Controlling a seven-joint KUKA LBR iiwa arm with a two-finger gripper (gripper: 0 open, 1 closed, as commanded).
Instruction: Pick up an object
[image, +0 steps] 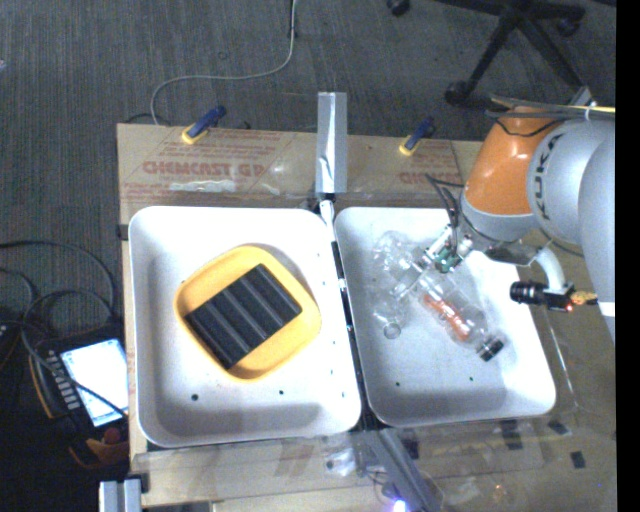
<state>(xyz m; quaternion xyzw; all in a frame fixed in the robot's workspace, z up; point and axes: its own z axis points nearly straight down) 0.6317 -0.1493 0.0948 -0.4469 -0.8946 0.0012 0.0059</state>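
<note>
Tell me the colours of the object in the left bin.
Yellow rim with a black ribbed centre, seen clearly in the camera view.

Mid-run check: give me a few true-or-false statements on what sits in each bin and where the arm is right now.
1. The yellow tray with a black ribbed insert lies in the left bin. True.
2. The clear plastic items lie in the left bin. False: they lie in the right bin.
3. The gripper is over the right bin. True.
4. The arm reaches over the yellow tray. False: it is over the clear items.
</note>
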